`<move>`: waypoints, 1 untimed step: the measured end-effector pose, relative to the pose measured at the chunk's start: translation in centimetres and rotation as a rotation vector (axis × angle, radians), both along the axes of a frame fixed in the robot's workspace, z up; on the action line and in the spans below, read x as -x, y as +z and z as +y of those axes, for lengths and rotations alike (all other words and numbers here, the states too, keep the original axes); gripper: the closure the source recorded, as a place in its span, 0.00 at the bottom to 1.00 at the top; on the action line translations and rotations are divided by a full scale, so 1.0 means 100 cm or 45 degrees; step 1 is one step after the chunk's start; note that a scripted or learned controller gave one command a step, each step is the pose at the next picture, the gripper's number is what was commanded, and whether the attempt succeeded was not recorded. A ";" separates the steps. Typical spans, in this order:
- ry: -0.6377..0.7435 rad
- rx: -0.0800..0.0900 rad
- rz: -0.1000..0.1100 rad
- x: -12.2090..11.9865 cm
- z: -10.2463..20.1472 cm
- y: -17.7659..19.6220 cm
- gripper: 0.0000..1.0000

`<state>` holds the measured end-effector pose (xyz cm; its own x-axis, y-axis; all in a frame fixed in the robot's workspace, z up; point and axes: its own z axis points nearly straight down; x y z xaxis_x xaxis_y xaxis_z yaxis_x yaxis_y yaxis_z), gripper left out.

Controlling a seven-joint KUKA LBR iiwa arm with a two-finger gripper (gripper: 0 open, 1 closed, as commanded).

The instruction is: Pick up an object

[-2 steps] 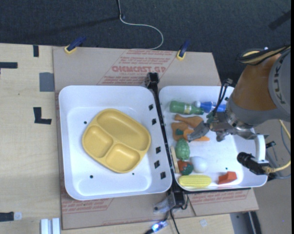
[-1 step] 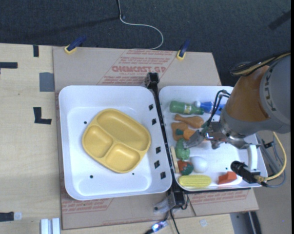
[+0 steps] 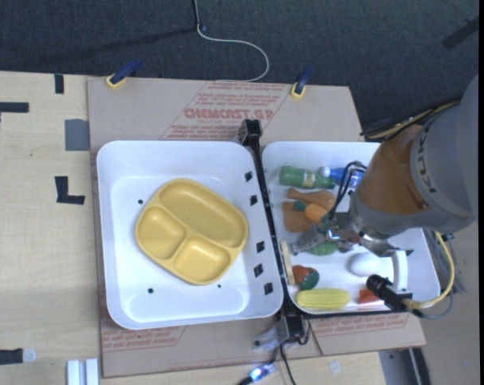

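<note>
The tabletop [image 3: 33, 239] takes most of the frame, with a brown cardboard sheet [image 3: 225, 115] under two white bins. The grey arm [image 3: 434, 175] enters from the right side and reaches over the right bin [image 3: 425, 275]. The left bin [image 3: 117, 295], in the centre of the frame, holds a yellow divided plate [image 3: 191, 229]. In the right bin, a green bottle [image 3: 304, 176] lies near the upper edge, an orange and brown toy [image 3: 306, 211] is below it, a yellow corn cob [image 3: 322, 299] lies at the lower edge, and a red and green piece [image 3: 306, 277] is just above the corn. The end effector [image 3: 326, 235] hangs low above these toys; I cannot tell if it is open or closed.
</note>
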<state>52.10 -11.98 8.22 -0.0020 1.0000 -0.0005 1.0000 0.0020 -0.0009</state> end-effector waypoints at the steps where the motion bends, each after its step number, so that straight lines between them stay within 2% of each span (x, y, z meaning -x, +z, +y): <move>1: -0.001 -0.002 0.002 0.000 0.000 0.013 1.00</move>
<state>52.09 -12.01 9.50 -0.0015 1.0000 0.0009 1.0000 0.0015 -0.0027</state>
